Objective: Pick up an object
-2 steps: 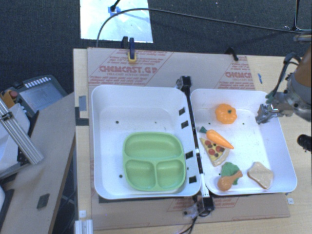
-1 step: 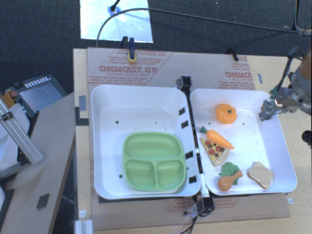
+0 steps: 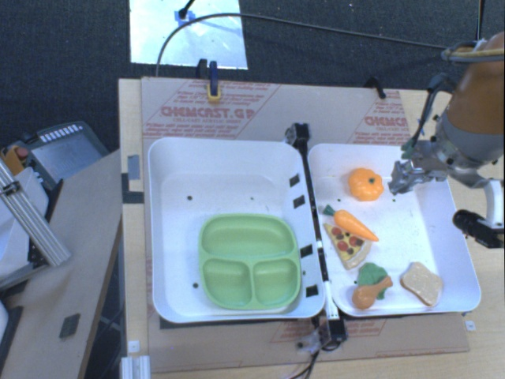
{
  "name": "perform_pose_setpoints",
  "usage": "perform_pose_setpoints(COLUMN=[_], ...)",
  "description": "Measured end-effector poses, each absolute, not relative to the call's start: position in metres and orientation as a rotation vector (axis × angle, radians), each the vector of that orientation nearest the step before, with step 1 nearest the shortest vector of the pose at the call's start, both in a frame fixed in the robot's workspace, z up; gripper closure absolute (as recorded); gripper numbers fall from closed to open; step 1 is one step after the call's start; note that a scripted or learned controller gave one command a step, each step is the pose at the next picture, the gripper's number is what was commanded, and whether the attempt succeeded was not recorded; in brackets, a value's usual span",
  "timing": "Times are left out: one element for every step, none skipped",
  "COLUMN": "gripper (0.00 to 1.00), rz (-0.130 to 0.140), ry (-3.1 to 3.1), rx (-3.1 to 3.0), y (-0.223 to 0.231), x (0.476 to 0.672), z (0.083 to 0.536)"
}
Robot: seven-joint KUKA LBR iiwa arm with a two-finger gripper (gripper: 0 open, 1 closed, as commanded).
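Pincer point(image 3: 399, 181) sits low in the right bin point(image 3: 454, 235), at roughly 1 o'clock of that bin's floor, just beside the toy pumpkin point(image 3: 366, 184), on its 3 o'clock side; can't tell if the tips are spread or pressed together, too small and dark against the wrist; nothing visible between them, so I don't count anything as held.

All the candidates are in the right bin: pumpkin near the back, carrot point(image 3: 353, 224) at its 6 o'clock, pizza slice point(image 3: 348, 245) touching or just under the carrot, drumstick with green bit point(image 3: 370, 284) near the front edge, bread slice point(image 3: 421, 283) at 4 o'clock of the bin. Left bin point(image 3: 166, 212) holds only the green divided plate point(image 3: 249, 260), lying flat toward the front; probably a drop target, not a pick target.

Judgement: the pumpkin is the likely pick given how near it is; the arm comes in from 3 o'clock, so the pincer is offset to the side rather than centred over it. Round and smooth, so an off-centre close may just nudge it toward the divider point(image 3: 309, 212). Both bins sit on cardboard point(image 3: 237, 109) on the desk.
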State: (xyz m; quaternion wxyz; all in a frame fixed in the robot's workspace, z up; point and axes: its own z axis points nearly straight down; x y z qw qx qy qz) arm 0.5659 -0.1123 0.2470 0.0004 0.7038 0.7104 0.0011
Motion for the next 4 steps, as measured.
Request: perform_pose_setpoints(gripper=[1.00, 1.00, 1.00, 1.00], rz=[0.004, 0.004, 0.005, 0.005], ry=[2.231, 2.230, 2.230, 2.232], rx=[2.211, 2.211, 2.210, 2.210], y=[-0.063, -0.022, 0.037, 0.090], x=[0.572, 0.588, 0.606, 0.619], z=[0.243, 0.237, 0.229, 0.219])
